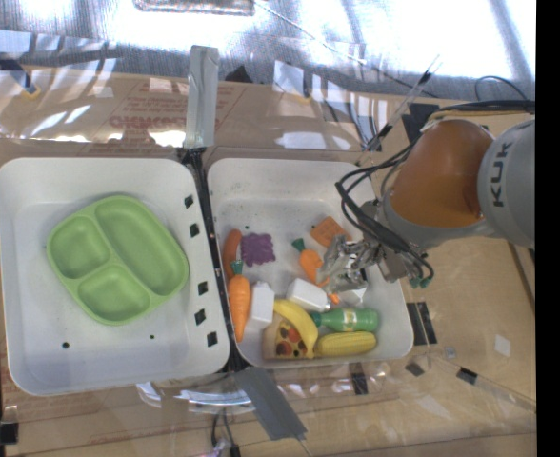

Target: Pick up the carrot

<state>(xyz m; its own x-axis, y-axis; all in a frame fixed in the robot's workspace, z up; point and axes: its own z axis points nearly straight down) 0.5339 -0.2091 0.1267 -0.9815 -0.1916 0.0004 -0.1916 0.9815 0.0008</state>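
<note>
My gripper [345, 263] hangs over the middle of the right bin [394, 336]; whether my fingers are wide or narrow I cannot tell. The carrot [239, 303] lies near that bin's left wall, left of my gripper and slightly toward the view's bottom, long axis running top to bottom, beside a banana [297, 320].

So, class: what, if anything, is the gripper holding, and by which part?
It cannot be told: the gripper hangs over the right bin, beside a small carrot.
</note>
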